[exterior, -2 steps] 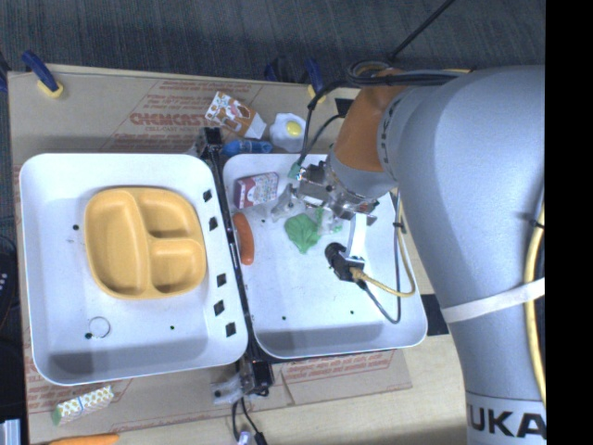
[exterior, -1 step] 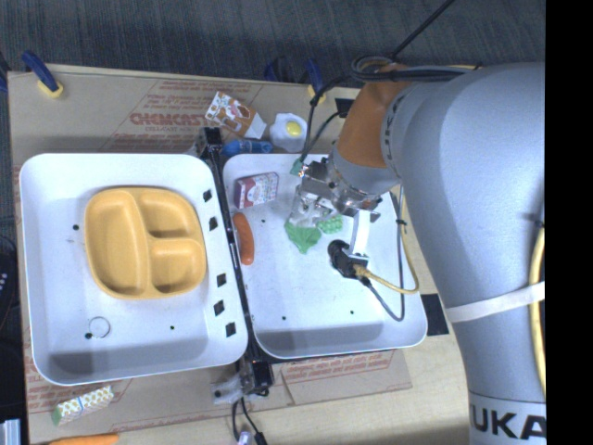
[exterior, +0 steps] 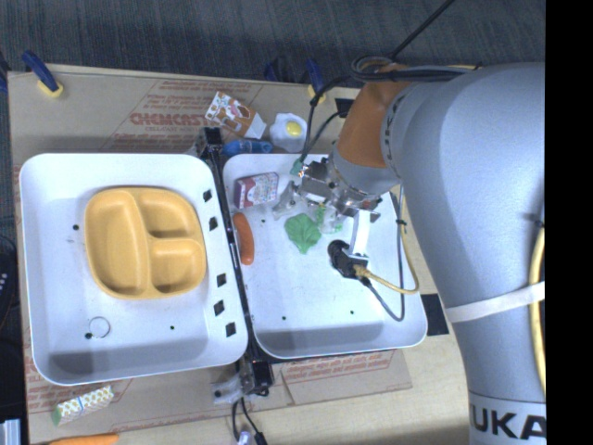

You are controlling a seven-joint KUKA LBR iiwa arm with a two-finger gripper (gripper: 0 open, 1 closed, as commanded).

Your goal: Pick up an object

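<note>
Fingers [exterior: 310, 213] over crumpled green leafy lump [exterior: 302, 233], grip unclear, smooth orange sausage [exterior: 245, 238] beside

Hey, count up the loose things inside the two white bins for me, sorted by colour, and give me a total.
Yellow: 1, the yellow divided plastic tray in the left bin
Orange: 1, the orange sausage-shaped toy in the right bin
Green: 1, the crumpled green leafy piece
Dark red: 1, the dark red packet
Total: 4
</note>
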